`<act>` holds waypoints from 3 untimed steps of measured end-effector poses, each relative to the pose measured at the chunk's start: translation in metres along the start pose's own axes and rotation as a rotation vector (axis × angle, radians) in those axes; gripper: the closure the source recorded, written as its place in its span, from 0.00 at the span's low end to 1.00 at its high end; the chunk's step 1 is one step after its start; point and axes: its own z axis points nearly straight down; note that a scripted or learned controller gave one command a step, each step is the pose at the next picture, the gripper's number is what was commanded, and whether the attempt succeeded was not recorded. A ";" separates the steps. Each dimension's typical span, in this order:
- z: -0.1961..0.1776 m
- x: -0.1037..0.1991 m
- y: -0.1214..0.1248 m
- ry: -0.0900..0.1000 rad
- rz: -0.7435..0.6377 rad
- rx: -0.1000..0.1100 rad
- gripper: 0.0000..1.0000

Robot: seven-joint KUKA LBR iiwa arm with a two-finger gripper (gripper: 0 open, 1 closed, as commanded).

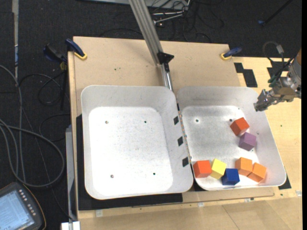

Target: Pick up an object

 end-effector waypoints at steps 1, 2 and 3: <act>-0.041 0.000 0.002 0.000 -0.001 0.000 1.00; -0.042 0.052 -0.004 0.004 -0.005 0.005 1.00; -0.022 0.098 -0.015 0.005 -0.005 0.008 1.00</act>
